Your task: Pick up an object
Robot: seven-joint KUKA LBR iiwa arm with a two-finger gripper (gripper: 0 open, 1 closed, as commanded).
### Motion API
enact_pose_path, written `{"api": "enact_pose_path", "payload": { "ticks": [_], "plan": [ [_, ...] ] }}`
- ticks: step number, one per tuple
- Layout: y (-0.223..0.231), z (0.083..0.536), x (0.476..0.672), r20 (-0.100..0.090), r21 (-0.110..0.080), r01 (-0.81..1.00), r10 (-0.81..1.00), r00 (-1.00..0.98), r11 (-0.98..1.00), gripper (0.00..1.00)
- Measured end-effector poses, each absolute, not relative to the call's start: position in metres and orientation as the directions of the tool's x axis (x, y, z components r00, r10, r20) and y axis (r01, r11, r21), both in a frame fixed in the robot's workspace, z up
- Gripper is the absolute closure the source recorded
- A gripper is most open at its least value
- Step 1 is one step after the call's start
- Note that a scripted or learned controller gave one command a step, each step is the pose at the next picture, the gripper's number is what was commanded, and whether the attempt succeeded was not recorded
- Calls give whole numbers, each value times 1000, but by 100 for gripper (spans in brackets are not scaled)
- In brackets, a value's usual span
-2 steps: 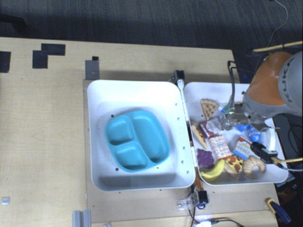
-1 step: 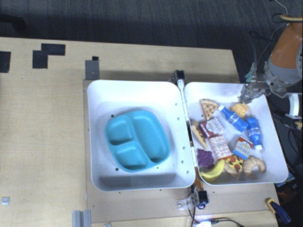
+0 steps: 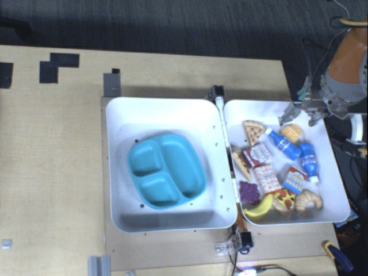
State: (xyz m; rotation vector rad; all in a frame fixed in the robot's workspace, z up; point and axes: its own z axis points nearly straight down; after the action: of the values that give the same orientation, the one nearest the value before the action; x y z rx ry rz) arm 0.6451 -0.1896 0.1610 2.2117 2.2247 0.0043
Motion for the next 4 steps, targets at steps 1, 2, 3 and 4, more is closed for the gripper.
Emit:
{"api": "enact_pose_path", "payload": {
  "ticks": [1,2,3,4],
  "plan": [
    [-204,95,609,-1,5,1000,1000,-6,6,0],
    [-203,106,611,0,8,1000,1000,-9,9,100],
    [-139,186,516,0,3,1000,1000,-4,4,100],
    [-94,201,568,0,3,1000,1000,-5,5,100]
  ]
}}
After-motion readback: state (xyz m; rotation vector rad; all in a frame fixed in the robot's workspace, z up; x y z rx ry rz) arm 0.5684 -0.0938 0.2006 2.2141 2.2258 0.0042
